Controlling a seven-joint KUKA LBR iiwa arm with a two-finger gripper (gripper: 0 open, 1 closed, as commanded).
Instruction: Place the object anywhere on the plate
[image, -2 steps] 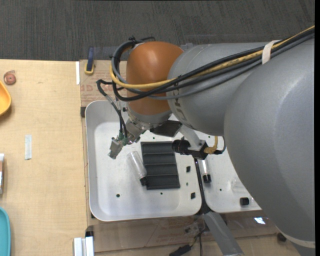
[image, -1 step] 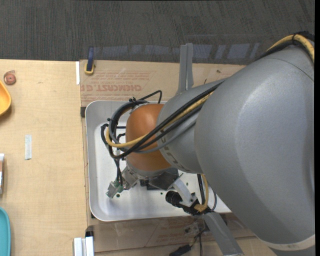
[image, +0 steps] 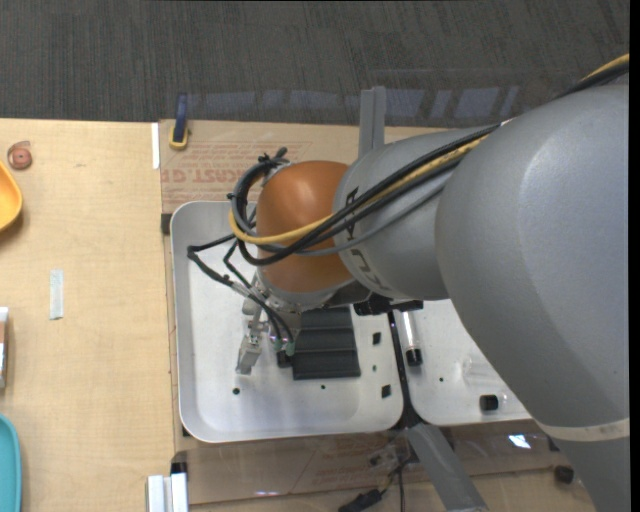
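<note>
My gripper (image: 250, 350) hangs low over the left bin (image: 200, 400), centre-left of frame, and whether it's apart or together I cannot tell. A small dark object (image: 489, 403) lies in the right bin (image: 450, 400), lower right.

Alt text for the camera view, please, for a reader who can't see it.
A grey arm with an orange band reaches from the right over the left white bin, its gripper low above the bin floor. The right bin is mostly covered by the arm.
</note>
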